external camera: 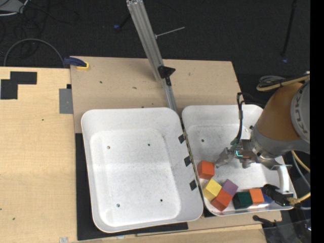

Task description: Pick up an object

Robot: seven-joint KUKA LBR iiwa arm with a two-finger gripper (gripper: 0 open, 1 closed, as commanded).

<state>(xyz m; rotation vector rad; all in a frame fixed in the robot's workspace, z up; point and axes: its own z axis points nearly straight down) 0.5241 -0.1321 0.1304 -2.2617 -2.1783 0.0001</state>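
Blocks sit in the right bin [212, 116], near corner: orange block [206, 169] beside the divider, yellow block [213, 188], purple block [229, 187], red block [221, 200], green block [242, 200] behind them. Gripper [225, 158] hovers just right of the orange block (fingers' state: cannot tell). Left bin [96, 123] adjoins.

Left bin [101, 135] floor open, right bin [212, 118] far half open, blocks [218, 189] crowding its near corner

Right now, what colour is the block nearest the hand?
Orange block, lying apart from the hand, seen in the camera view.
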